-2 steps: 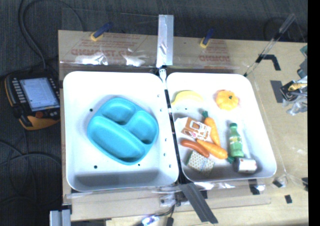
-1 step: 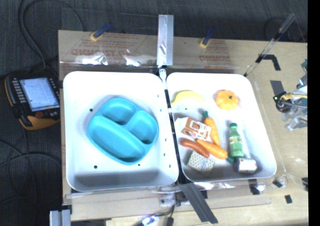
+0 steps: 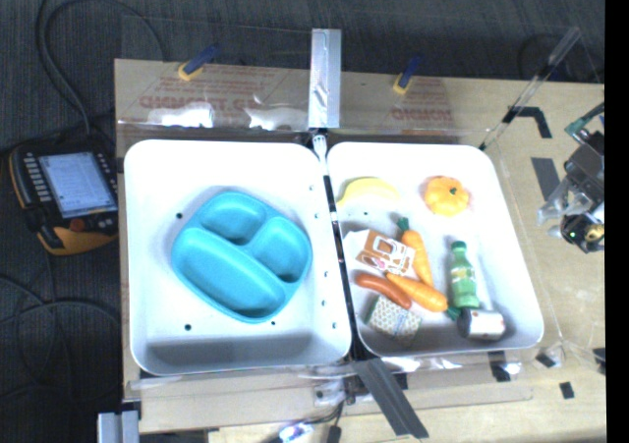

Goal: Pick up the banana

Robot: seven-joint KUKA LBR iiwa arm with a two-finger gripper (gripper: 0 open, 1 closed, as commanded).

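Note:
The yellow banana (image 3: 367,191) lies in the right bin (image 3: 511,235), at its far left corner next to the divider. My gripper (image 3: 582,213) sits at the right edge of the view, outside the right bin and well to the right of the banana. Nothing hangs from it that I can make out.
In the right bin lie an orange fruit (image 3: 445,194), a carrot (image 3: 418,252), a green bottle (image 3: 462,277), a sausage (image 3: 385,286), a small printed packet (image 3: 384,253) and a grey can (image 3: 485,323). A blue divided plate (image 3: 242,252) fills the left bin (image 3: 147,235). A teach pendant (image 3: 61,191) lies left of the bench.

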